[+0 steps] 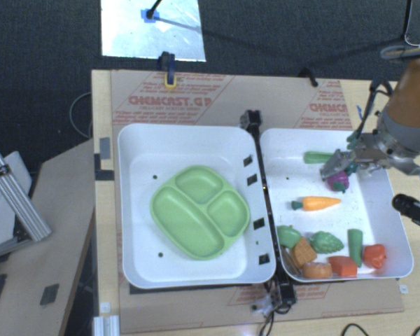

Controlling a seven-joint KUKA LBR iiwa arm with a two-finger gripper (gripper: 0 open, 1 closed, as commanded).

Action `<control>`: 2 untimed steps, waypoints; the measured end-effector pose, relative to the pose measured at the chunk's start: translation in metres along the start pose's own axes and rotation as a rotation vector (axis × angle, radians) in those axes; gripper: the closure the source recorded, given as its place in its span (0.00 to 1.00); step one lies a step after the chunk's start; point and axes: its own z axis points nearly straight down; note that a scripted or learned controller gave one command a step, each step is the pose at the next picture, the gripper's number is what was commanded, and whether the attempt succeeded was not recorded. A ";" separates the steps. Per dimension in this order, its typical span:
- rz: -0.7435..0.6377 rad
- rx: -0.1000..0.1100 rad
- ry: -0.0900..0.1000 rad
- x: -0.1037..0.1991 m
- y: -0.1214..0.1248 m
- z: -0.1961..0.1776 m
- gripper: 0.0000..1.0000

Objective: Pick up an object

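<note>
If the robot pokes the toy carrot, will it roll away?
Probably a little. The carrot looks rounded and tapered, lying on its side on the right bin's smooth floor, so it would likely roll in a curve. It looks like hard, shiny plastic, so perhaps slippery and light.

Divided plate (199, 211) in left bin (136, 152); toy foods (316, 203) in right bin (395, 254).

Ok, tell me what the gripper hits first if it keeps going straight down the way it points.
Most likely the purple toy: the gripper sits right over it in the right bin, pointing down. Depth is hard to judge from this slant, so it may already be touching it.
</note>
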 end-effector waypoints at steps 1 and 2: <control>-0.003 -0.012 -0.002 0.000 0.002 -0.006 0.00; -0.001 -0.008 -0.001 0.004 0.007 0.037 0.00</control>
